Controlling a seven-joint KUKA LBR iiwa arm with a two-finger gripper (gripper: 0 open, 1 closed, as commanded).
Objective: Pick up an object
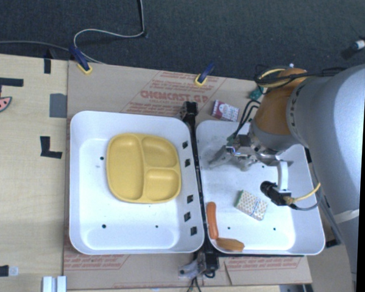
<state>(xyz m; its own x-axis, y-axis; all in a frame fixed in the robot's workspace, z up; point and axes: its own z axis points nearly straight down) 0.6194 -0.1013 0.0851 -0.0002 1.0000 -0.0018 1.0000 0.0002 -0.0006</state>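
White right bin [299,240]: our gripper [215,159], grip unreadable, at 11 o'clock; patterned packet [252,204] toward 5, we risk missing.

left bin [83,186]: divided tray [143,168] | right bin [299,240]: patterned packet [252,204], sausage [212,220]

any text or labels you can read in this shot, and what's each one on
"CHEMCAST" in large red letters, roughly as it reads, on the cardboard sheet under the bins; the smaller red lines around it are too blurred to read.
Small packet on the cardboard: print too small to read.
Patterned packet in the right bin: no legible text.
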